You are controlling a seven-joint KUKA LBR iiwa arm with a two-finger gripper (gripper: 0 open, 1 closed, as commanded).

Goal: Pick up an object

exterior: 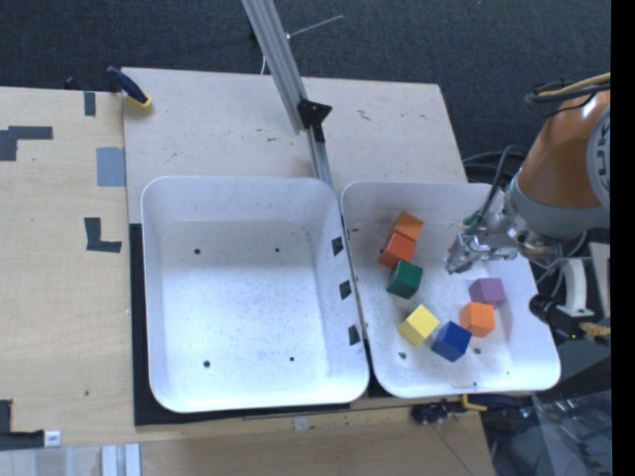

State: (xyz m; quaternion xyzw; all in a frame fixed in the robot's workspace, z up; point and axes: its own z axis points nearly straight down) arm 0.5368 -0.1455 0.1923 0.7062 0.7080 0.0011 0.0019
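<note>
**Gripper hanging over right bin, nothing in hand yet**

Arm (566, 167) is reaching in from the right; gripper (466, 254) is sitting above the right bin (526, 370), over bare floor between the block cluster and the bin's right wall.

Risks from here:
- Blocks are crowding each other. Orange block (405, 229), red block (397, 249) and green block (404, 280) are touching or nearly so at left; yellow block (421, 322), blue block (451, 341) and small orange block (478, 317) are bunching at the near side, purple block (487, 290) just beside them. A descent into either group is likely pushing a neighbour instead of straddling one block.
- Several blocks are sitting rotated, so a grasp could be slipping off corners.

Fingers: cannot tell whether they are spread or closed at this resolution. No block is between them; nothing looks to be touching them.

Left bin (159, 206) is holding no blocks.
</note>
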